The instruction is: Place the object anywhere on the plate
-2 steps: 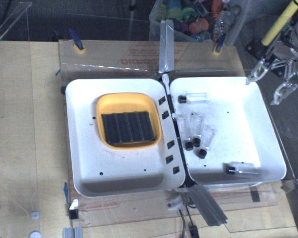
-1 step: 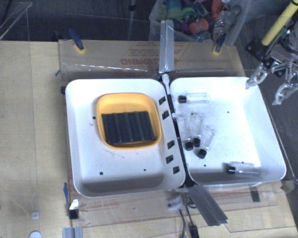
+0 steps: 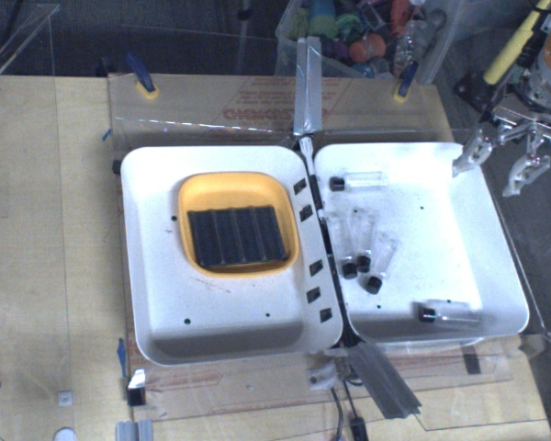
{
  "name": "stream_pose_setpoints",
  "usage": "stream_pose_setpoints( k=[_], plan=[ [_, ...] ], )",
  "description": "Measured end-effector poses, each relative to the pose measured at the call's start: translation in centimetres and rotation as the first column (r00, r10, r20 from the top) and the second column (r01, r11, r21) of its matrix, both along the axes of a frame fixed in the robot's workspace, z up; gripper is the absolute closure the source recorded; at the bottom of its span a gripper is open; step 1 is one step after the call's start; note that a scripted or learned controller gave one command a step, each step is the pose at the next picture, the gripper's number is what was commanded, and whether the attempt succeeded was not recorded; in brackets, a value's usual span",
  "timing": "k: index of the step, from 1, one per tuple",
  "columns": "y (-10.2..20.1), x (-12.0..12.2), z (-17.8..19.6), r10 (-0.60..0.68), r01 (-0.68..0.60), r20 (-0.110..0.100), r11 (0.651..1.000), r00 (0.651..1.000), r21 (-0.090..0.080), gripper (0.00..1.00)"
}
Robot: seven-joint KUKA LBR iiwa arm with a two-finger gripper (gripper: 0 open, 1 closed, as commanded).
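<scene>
Two metal fingers of the gripper [image 3: 503,159] hang spread wide apart with nothing between them, just outside the far right corner of the right bin [image 3: 496,246]. One fingertip hovers at that corner's rim, the other sits further right, over the dark floor beyond the worktop [image 3: 46,246].

From there the nearest candidates lie inward and to the left. One clear vial with a black cap [image 3: 356,181] rests near the right bin's far edge, its long axis running left to right, cap toward the divider. Toward the bin's middle a loose cluster of clear vials [image 3: 363,246] lies jumbled, some upright, some tipped; their black caps show more plainly than their bodies, and I cannot tell exactly how many there are. Another capped vial [image 3: 445,313] lies near the bin's near edge, also left to right, cap to the left.

The plate [image 3: 236,222], yellow with a dark ribbed insert, sits in the middle of the left bin [image 3: 156,320], well apart from the gripper and past every vial. So I judge the coming move runs leftward: down onto a vial first, most likely the far-edge one as the closest, then across the divider to the plate.

Red lettering is printed on the clear sheet [image 3: 257,108] behind the bins, but it is too faint and reversed to read with confidence.
</scene>
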State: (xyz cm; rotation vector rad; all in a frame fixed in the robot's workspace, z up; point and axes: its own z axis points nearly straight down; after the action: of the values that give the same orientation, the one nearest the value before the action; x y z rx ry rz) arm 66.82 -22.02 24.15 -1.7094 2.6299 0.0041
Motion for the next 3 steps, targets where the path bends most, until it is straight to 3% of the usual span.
stream_pose_setpoints(
  k=[1, 2, 3],
  plan=[
    [0.0, 0.0, -0.7, 0.314, -0.314, 0.001, 0.949, 0.949, 0.001, 0.0],
    [0.0, 0.0, 0.4, 0.576, -0.576, 0.005, 0.817, 0.817, -0.004, 0.0],
    [0.3, -0.1, 1.7, 0.643, -0.643, 0.005, 0.766, 0.766, -0.005, 0.0]
  ],
)
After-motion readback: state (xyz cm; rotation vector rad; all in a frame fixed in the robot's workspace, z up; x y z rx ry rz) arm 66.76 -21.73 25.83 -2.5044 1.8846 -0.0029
